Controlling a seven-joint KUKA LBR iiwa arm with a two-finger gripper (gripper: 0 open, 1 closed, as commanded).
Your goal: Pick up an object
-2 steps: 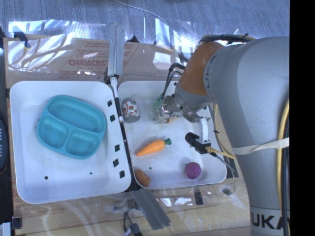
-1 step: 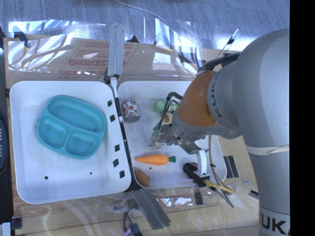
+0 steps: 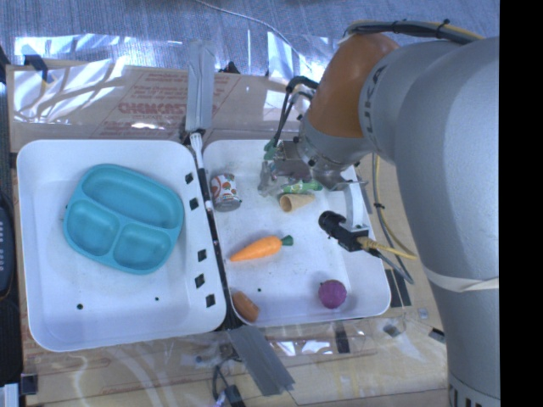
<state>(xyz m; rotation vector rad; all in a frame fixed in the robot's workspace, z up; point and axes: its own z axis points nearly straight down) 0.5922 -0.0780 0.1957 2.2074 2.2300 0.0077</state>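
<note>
- Claw [image 3: 273, 179]: upper centre of frame, over right white bin [image 3: 365, 299]; finger state cannot be told.
- Tan cone-shaped object [image 3: 296, 200]: just right-below claw.

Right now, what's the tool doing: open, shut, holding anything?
Tool: low in the right bin, beside the cone-shaped piece; whether it holds anything cannot be told.

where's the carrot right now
The carrot lies near the middle of the right bin, leaf end pointing right, below the small can and up-left of the purple ball.
</note>
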